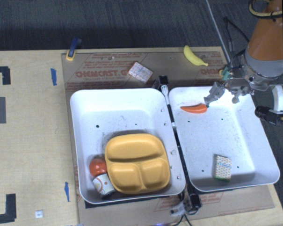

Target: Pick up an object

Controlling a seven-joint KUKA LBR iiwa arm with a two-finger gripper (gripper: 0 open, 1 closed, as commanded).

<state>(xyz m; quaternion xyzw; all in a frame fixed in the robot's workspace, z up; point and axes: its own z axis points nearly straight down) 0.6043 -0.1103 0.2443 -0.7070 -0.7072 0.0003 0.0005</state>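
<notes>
Where the pincer (221, 95) hovers, the carrot (194, 109) lies crosswise.

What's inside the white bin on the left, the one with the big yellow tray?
The left bin holds a yellow divided tray and, at its left, an orange and white object partly tucked under the tray's edge. Whatever lies beneath the tray is covered.

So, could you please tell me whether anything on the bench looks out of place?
Two things lie outside the bins, on the board behind them: a yellow banana behind the right bin, and a small patterned packet lying askew behind the left bin.
</notes>
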